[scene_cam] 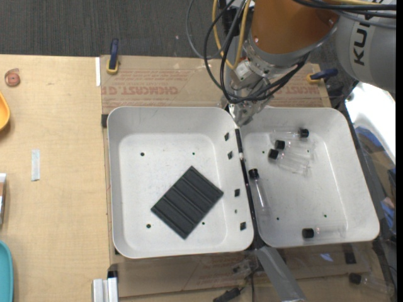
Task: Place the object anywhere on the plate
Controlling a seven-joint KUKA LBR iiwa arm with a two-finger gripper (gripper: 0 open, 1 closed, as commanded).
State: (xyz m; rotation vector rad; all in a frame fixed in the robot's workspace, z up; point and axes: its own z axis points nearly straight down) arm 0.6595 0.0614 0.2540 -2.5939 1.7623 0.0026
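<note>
The gripper (241, 111) hangs over the back rims just where the two bins meet. Its tip is lost against cables and pale metal, so whether it is open or closed cannot be told. The black ribbed plate (187, 201) lies flat and skewed in the left bin (119, 168), apart from all four walls, with bare white floor on every side. In the right bin (352, 168) a cluster of clear vials (293, 153) with black caps sits toward the back, their bodies hard to separate from the white floor. One long vial (256, 190) lies along the left wall, and a small black-capped piece (308, 233) rests near the front rim. The arm (289, 11) is cut off by the picture's top edge.
</note>
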